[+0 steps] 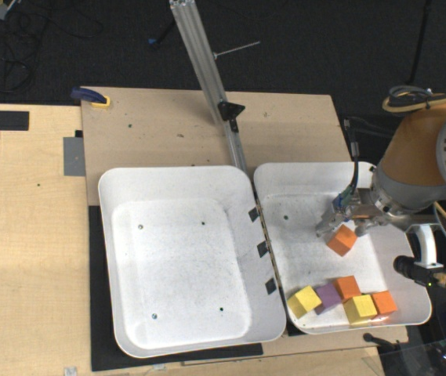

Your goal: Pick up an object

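I read the end effector (pixel 346 219) at right centre of the frame as pinching an orange cube (pixel 342 240), which hangs tilted just under it. My worry is the hold looks shallow and off a corner, so the cube could twist free and drop. On the tabletop (pixel 168 128), the left bin (pixel 117 180) is bare; the right bin (pixel 301 177) has five blocks (pixel 340 298) clustered at lower right

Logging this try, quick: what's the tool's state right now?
Tool: shut on the orange cube, lifted above the right bin.
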Motion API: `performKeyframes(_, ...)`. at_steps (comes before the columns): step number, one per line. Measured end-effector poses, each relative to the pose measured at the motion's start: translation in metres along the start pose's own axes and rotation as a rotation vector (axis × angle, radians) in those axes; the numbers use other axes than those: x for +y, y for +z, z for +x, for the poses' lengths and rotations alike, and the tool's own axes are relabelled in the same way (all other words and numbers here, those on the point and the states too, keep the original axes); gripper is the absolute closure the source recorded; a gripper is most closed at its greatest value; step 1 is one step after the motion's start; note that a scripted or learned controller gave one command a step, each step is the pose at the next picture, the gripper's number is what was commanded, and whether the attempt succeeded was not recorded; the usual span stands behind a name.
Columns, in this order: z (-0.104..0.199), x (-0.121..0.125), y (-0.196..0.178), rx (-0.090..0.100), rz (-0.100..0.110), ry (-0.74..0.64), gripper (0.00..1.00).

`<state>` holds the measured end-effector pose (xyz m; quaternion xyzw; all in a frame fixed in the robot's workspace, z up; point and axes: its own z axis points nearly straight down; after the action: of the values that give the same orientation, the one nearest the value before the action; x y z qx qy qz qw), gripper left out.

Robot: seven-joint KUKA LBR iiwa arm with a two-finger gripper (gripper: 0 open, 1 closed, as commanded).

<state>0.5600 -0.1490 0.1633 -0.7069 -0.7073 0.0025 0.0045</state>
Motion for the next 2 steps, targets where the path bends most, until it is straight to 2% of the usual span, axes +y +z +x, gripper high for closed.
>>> performKeyframes(1, -0.0021, 0.0045, 0.0405, -0.008, -0.025, 0.003, 0.00)
performKeyframes(2, -0.0032, 0.0075, 0.0429, -0.011, -0.034, 0.006, 0.00)
